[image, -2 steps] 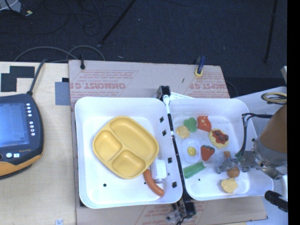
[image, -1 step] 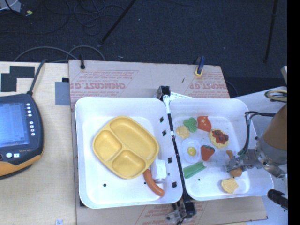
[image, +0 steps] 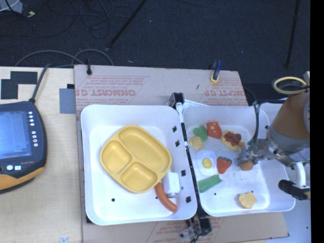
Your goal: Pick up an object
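Nothing has been lifted yet, as far as I can judge. The arm (image: 291, 123) leans in from the right over the right bin (image: 276, 206), and its hand (image: 251, 157) is down low among the toy food, right at a small brown piece (image: 246, 165) that sits on the bin floor near the bin's middle. The hand seems to be touching or nearly touching that piece, but from here the metal parts blur together, and I cannot tell how wide the hand is or whether the brown piece is actually between its tips. So the reach looks done; the closing and the lifting are what I'd say remain.

The other choices lie around it: a strawberry (image: 224, 163) just to the left of the brown piece, a fried egg (image: 206, 162) beyond that, a green bean pod (image: 209, 183) below them, a yellow chunk (image: 247, 200) toward the bin's front, and a slice of pizza (image: 232, 139) and a red pepper (image: 213, 129) further back.

The left bin (image: 96, 196) holds a yellow divided plate (image: 135, 157), with a sausage (image: 165, 198) lying by its lower edge. None of that is near the hand.

On the desk (image: 55, 206) at far left rests a control tablet (image: 20, 143), well apart from both bins.
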`<state>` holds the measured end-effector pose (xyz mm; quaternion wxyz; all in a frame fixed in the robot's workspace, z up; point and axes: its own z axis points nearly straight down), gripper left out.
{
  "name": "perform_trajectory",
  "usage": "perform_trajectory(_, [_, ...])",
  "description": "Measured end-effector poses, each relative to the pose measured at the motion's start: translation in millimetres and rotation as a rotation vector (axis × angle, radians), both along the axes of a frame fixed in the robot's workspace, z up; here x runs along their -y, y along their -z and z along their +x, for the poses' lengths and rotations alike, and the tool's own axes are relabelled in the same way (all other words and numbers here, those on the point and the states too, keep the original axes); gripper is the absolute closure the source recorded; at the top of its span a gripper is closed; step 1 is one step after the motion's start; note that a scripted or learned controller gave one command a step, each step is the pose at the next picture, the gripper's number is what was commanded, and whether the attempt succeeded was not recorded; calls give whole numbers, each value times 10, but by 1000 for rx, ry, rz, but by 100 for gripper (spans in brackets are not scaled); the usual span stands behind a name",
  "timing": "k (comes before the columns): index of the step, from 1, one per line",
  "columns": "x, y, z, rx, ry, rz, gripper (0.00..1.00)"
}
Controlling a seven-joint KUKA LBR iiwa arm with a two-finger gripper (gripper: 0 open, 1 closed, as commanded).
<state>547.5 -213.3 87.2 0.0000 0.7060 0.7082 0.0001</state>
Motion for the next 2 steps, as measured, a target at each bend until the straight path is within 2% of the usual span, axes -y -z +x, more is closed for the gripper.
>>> perform_trajectory(1, [-812, -48, 14, -6, -3, 6, 100])
perform_trajectory(2, [-1735, -1047, 112, 4, -7, 4, 100])
